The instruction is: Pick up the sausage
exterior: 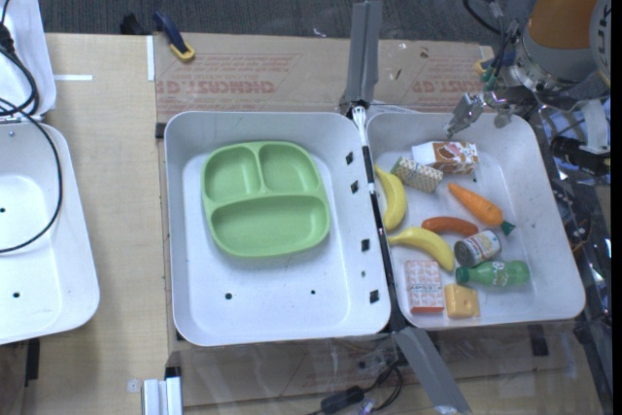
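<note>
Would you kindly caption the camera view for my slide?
Claw hovers at the right bin's back edge; sausage lies among toy food; green plate left.

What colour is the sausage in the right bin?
Reddish-orange, the sausage lying beside a banana; camera view.

The sausage (450,225) is a small reddish-orange link — smooth, slightly curved, tapered at both ends. It lies flat and nearly level across the floor of the right bin, in its middle part, just below the carrot (475,203) and touching the banana (424,244) beneath it.
</note>
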`<state>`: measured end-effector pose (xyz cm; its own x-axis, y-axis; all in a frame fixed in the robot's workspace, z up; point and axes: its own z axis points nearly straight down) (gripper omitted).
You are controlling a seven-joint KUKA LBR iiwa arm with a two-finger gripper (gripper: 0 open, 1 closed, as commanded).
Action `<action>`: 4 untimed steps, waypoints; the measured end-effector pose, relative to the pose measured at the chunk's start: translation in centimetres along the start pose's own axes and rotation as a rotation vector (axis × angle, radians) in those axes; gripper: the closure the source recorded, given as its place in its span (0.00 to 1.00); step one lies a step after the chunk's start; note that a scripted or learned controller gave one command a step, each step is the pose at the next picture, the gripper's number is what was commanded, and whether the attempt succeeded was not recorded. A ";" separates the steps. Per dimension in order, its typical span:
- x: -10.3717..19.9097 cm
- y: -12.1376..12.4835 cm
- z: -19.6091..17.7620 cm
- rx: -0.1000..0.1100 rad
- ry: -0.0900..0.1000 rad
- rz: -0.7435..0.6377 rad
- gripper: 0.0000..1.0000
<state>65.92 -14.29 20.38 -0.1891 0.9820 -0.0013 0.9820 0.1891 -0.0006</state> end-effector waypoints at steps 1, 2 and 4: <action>-0.9 -3.6 7.8 -0.021 -0.006 0.157 0.00; 4.0 -2.3 7.2 -0.004 0.001 0.396 0.00; 6.6 -11.6 9.3 0.004 0.001 0.341 0.00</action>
<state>53.31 -9.98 11.12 0.1502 0.9886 -0.0007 0.9886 -0.1503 -0.0039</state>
